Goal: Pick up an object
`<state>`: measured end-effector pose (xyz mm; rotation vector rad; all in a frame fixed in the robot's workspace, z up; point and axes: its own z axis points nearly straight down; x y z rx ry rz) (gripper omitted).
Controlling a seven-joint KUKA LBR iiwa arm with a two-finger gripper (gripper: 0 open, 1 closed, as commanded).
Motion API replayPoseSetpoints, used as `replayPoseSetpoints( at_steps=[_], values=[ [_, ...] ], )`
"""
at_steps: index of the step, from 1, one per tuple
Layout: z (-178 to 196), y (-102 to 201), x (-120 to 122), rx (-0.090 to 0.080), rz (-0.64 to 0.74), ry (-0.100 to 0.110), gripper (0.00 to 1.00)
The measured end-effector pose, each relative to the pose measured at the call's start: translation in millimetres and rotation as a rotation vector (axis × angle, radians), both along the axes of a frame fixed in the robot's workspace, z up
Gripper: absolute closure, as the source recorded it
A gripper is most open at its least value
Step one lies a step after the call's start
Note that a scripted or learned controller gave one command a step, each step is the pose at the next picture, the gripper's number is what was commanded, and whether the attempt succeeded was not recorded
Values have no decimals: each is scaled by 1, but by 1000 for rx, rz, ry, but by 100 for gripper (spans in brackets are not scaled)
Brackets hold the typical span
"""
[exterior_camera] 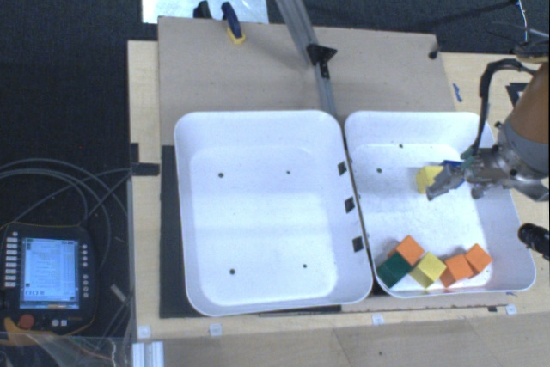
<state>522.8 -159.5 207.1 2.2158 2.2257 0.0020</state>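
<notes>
My gripper (457, 187) hangs over the middle of the right bin (378, 152), reaching in from the right. It is open, its two grey fingertips spread apart with nothing between them. A yellow block (428, 177) lies on the bin floor just outside the left fingertip (436, 188), touching or nearly touching it. A small blue piece (451, 165) shows just above the fingers, by the wrist. Along the bin's front wall sits a cluster of blocks: an orange one (410, 249), a green one (394, 270), a yellow one (427, 270) and two more orange ones (457, 267) (478, 257).
The left bin (185, 185) stands beside the right one, with a dark divider strip (351, 205) between them. A slanted grey pole (292, 0) crosses the back of the bench. A handheld control pendant (47, 275) and cables lie on the floor at the left.
</notes>
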Motion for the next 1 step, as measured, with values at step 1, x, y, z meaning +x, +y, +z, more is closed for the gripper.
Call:
replayPoseSetpoints(
  at_steps=[1],
  values=[
    [0, 0, 0, 0, -1, -1, 0]
  ],
)
